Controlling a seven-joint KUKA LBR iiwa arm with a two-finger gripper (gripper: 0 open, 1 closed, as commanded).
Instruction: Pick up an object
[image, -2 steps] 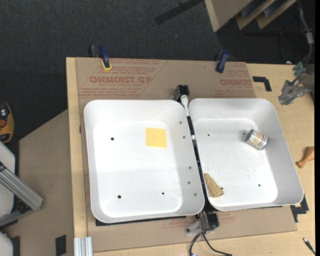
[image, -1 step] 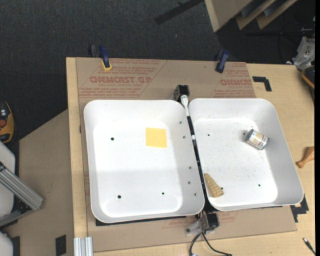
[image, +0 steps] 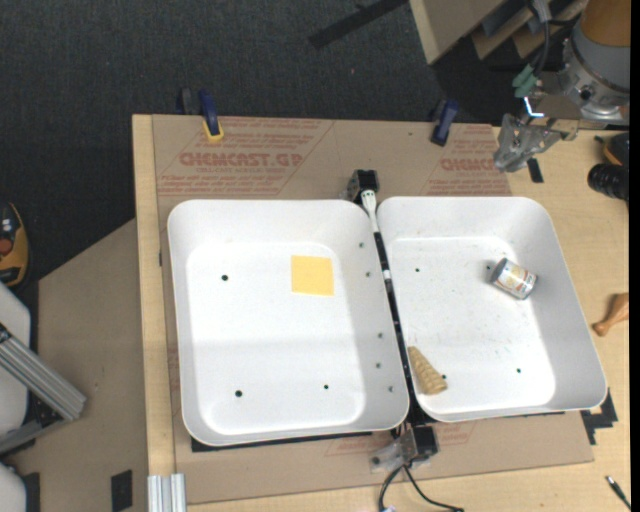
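A flat yellow square (image: 312, 275) lies in the left bin (image: 190, 330), toward its upper middle. In the right bin (image: 560, 250) a small silver can (image: 513, 279) lies on its side at the upper right, and a tan ridged cone-shaped piece (image: 427, 369) rests near the lower left corner. My gripper (image: 518, 148) hangs above the bench behind the right bin's far edge, well clear of all three objects, with nothing seen between its fingers.
The bins sit side by side on a brown board (image: 300, 160) held by blue clamps (image: 209, 112) at the back. A black bracket (image: 363, 186) sits between the bins at the far end. Cables trail at the front edge (image: 410, 470).
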